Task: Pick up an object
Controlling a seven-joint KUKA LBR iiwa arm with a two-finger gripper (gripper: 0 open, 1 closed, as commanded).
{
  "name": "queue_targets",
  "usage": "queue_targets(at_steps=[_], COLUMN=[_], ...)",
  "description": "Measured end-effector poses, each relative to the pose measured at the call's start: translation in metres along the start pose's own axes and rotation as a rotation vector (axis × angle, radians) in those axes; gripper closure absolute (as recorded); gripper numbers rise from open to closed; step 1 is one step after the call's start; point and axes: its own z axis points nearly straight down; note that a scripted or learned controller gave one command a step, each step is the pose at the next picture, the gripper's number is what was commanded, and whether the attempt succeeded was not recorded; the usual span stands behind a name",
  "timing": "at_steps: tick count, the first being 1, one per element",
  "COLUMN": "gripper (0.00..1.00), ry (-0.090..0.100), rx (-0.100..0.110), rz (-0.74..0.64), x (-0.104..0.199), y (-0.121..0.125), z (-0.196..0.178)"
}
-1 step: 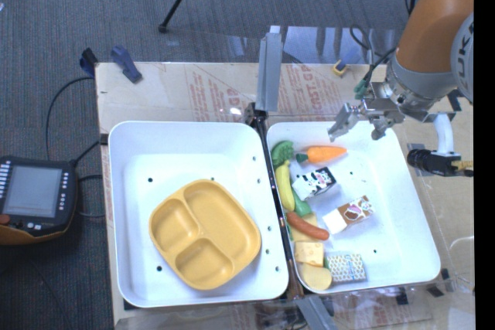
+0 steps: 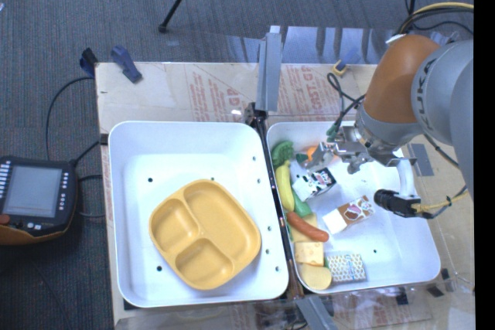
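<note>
My gripper (image 2: 331,156) hangs low over the upper left part of the right bin (image 2: 402,251). Just below it lies a small black-and-white carton (image 2: 316,183); whether the two touch I cannot tell. A yellow banana (image 2: 285,186) and a green vegetable (image 2: 281,151) lie along the bin's left wall. Further toward the front are a red sausage (image 2: 308,226), a white and red packet (image 2: 349,212), a yellow cheese block (image 2: 310,253), a pale yellow round piece (image 2: 315,276) and a patterned box (image 2: 346,267).
The left bin (image 2: 139,166) holds a yellow divided plate (image 2: 204,232). A grey upright post (image 2: 270,73) stands behind the wall between the bins. A black cable end (image 2: 394,202) hangs from the arm over the right bin. A teach pendant (image 2: 35,197) lies off the bench to the left.
</note>
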Motion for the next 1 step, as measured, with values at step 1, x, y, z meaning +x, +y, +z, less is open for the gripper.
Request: queue_targets(at_steps=[1], gripper=[0.0], ry=[-0.003], rx=[-0.032], rz=[-0.028], x=[0.0106], y=[-0.0244], z=[0.0148])
